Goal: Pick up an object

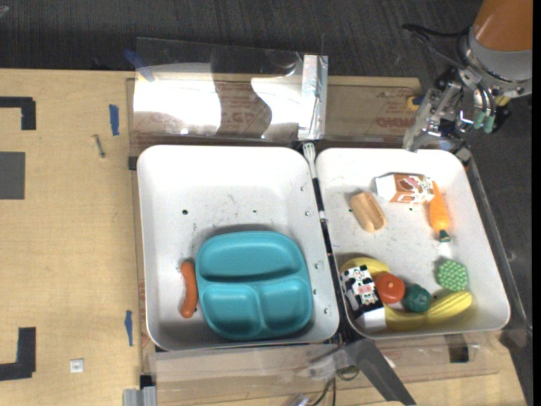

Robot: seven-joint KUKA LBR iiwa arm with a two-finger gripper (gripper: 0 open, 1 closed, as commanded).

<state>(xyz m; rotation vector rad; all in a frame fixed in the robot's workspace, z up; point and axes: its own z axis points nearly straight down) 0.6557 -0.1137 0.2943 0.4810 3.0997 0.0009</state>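
The jaws' state cannot be told; the metal two-finger gripper [441,118] is seen above the far rim of the shallow white right bin [489,227].

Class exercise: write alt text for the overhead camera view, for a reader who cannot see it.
Two white bins sit side by side: the left bin holds a teal divided tray and an orange sausage, the right bin small toy foods. The gripper hangs above the right bin's far edge.
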